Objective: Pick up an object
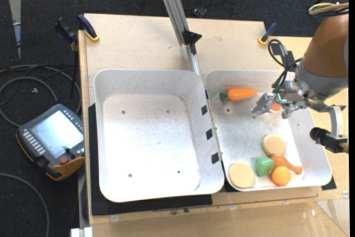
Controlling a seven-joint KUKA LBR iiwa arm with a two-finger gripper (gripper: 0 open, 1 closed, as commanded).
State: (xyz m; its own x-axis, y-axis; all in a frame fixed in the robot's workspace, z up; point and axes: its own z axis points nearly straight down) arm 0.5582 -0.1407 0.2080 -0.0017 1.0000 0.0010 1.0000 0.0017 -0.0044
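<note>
The gripper [270,106] is being held low over the right bin [233,136], with the arm [327,58] reaching in from the right. A small red thing [275,107] is being seen between the spread fingers, though a grip can't be confirmed. The toy carrot [239,94] is lying just beside it, long axis left-right, green end pointing left.

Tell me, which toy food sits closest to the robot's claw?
The carrot, alone at the right bin's far end, just left of the gripper. The other foods cluster at the near end.
</note>
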